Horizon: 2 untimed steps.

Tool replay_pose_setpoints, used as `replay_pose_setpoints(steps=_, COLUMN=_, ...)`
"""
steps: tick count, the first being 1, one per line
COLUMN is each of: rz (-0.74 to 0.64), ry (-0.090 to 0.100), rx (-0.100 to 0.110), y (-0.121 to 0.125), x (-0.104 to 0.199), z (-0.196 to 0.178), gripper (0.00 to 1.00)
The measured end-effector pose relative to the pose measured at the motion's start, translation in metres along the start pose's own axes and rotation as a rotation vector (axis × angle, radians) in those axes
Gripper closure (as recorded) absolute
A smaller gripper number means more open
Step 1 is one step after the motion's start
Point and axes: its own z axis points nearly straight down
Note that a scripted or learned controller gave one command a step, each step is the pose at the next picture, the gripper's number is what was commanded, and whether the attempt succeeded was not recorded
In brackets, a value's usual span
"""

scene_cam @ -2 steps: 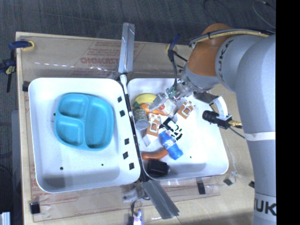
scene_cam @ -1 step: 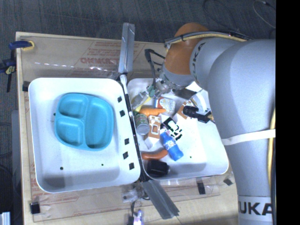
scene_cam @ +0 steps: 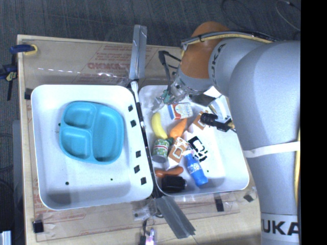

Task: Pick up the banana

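- Reaching into the right bin [scene_cam: 232, 172], the gripper [scene_cam: 167, 97] hovers just above the banana [scene_cam: 159, 125]; whether it is wide or narrow, I cannot tell.
- Banana lies near the bin's left wall, beside a small can [scene_cam: 161, 148].
- Next: probably descend, close on it.

Bench [scene_cam: 76, 50]: light wood surface. Two shallow white bins rest directly on it, side by side and touching: left bin [scene_cam: 46, 182], right bin [scene_cam: 232, 172].

A blue divided tray [scene_cam: 92, 131] lies in the left bin [scene_cam: 41, 137]; a blue bottle [scene_cam: 195, 170] in the right
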Motion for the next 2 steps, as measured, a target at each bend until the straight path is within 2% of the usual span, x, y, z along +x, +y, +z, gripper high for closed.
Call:
replay_pose_setpoints(steps=1, rz=0.0, ry=0.0, rx=0.0, y=0.0, x=0.0, z=0.0, gripper=0.0)
replay_pose_setpoints(steps=2, rz=-0.007, ry=-0.005, rx=0.005, y=-0.055, x=0.03, z=0.011, gripper=0.0)
